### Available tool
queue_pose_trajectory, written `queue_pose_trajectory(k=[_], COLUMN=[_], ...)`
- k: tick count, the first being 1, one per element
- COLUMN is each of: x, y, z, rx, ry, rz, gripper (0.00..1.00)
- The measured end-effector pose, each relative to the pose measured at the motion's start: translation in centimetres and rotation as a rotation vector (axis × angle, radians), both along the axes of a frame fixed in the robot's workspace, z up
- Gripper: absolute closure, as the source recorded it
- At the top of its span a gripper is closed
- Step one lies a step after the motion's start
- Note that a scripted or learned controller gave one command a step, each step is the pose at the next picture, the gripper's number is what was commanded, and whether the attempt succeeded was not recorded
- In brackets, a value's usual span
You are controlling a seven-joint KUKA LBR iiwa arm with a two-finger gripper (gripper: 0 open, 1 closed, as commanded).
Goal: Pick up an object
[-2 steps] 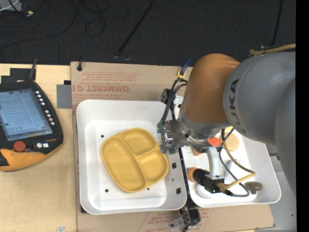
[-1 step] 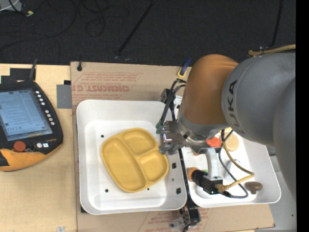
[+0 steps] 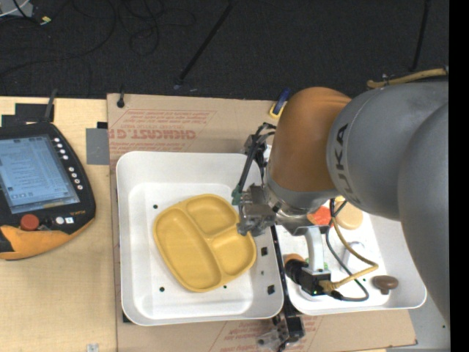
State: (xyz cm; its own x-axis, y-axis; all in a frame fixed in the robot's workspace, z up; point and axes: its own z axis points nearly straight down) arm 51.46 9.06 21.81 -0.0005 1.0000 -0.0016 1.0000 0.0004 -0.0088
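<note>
End effector [image 3: 248,218] hovered at the right rim of the yellow, three-compartment plastic plate [image 3: 204,242] in the left white bin [image 3: 139,196]; its grip state was unclear. That shallow rim might slip free.

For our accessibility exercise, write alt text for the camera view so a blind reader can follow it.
A grey robot arm with an orange band reaches in from the right, its claw at the right edge of a yellow divided plate lying in the left white bin. Small items sit in the right bin; a control pendant lies at left.
</note>
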Motion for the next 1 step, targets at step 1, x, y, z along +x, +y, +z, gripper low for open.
queue_pose_trajectory(k=[1], x=[-0.82], y=[-1.63], z=[0.55], rx=[0.000], ry=[-0.001], rz=[-0.001], gripper=[1.00])
